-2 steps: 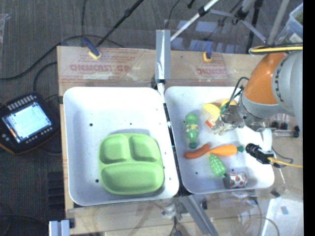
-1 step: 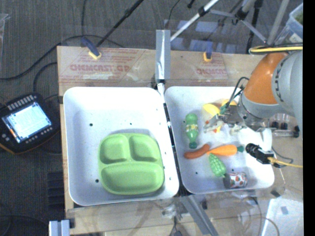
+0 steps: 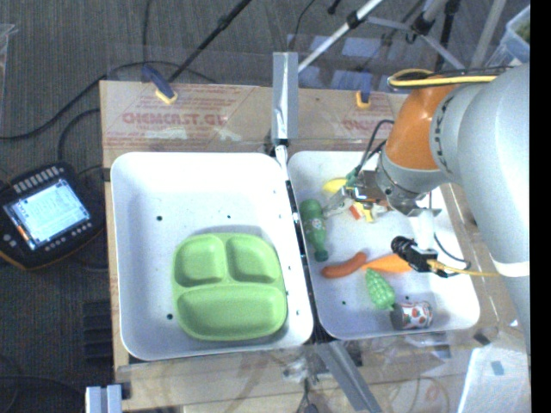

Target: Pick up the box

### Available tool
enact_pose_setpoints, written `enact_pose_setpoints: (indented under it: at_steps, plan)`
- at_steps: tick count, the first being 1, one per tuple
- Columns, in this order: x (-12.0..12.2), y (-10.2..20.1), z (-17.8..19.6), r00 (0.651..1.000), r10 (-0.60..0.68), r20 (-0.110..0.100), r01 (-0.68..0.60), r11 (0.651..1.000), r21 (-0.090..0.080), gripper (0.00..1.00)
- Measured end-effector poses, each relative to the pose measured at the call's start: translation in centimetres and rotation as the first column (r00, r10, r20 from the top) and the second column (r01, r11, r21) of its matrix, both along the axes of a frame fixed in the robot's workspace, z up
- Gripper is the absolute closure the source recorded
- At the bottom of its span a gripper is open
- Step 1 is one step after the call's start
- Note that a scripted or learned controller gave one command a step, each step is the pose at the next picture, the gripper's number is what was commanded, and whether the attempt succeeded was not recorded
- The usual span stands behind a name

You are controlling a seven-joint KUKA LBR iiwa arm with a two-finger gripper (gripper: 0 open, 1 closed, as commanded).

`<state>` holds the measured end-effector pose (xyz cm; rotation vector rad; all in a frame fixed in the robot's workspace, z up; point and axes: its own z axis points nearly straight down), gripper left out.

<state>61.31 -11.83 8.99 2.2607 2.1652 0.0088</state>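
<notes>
Two white bins sit side by side. The left bin (image 3: 138, 231) holds a green divided tray (image 3: 230, 286). The arm's gripper (image 3: 366, 198) hangs low over the right bin (image 3: 456, 304), above scattered toy food. Which item is the box cannot be told.

1. This is a robotics lab or test cell, not a home or a shop
2. A big grey industrial arm (image 3: 482, 144) with an orange band reaches over a bench (image 3: 198, 119) made from a plain board
3. Two shallow white bins (image 3: 138, 231) sit side by side on the board, fixed with clamps (image 3: 161, 84)
4. A handheld control pendant (image 3: 45, 215) with a lit screen lies on the grey carpet floor at the left
5. Black cables (image 3: 185, 33) run over the floor, and metal stand legs (image 3: 405, 15) are behind the bench
</notes>
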Motion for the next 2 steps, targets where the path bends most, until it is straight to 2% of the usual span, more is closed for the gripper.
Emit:
enact_pose_setpoints:
  at_steps: [1,2]
  plan:
    - [2.7,1.2,-0.1,0.996,-0.084,-0.019,0.084,0.997,0.000,0.00]
    - [-1.6,-10.1,4.8,1.000,-0.001,-0.014,0.001,1.000,0.002,0.00]
